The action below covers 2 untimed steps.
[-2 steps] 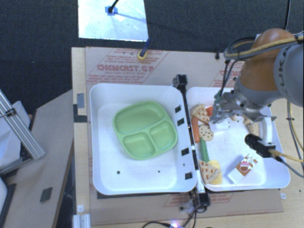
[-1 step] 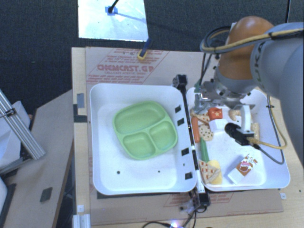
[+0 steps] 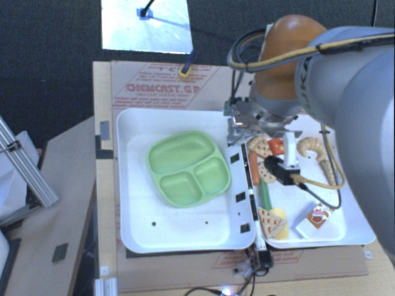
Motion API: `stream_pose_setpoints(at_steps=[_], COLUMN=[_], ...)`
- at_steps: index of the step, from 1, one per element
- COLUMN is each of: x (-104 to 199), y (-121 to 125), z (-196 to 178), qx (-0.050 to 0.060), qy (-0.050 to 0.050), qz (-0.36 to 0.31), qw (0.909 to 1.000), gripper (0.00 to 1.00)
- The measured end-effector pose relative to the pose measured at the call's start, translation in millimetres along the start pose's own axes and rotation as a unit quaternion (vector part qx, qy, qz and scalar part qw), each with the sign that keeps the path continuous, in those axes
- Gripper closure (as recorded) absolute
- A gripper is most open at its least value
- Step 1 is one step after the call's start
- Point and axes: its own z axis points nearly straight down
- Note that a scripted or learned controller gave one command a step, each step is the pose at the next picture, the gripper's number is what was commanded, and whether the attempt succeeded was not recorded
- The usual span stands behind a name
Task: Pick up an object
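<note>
**Arm over right bin**

You see the arm (image 3: 345, 79) above the right bin (image 3: 355, 227). Finger state: you cannot tell. The green tray (image 3: 185, 168) lies mid left bin (image 3: 133, 184). Toy foods, including a croissant (image 3: 311, 147), lie along the right bin's left edge.

The arm (image 3: 345, 73) is cut off by the right and upper edges of the view, and its bulk hides the far right portion of the right bin (image 3: 345, 230) together with whatever lies there. The pincer (image 3: 271, 142) sits beneath the orange band (image 3: 290, 48); whether its tips stand apart or together cannot be determined. The small items under the wrist, including a pale curved piece (image 3: 311, 147), are partly covered and too small to identify with certainty.
</note>
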Motion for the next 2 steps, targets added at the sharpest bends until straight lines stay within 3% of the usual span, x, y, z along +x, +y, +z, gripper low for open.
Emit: stream_pose_setpoints(at_steps=[2], x=[26.9], y=[9.7], z=[-2.8], qx=[0.001], qy=[-0.001], qz=[0.003], qw=[1.0], gripper=[1.0])
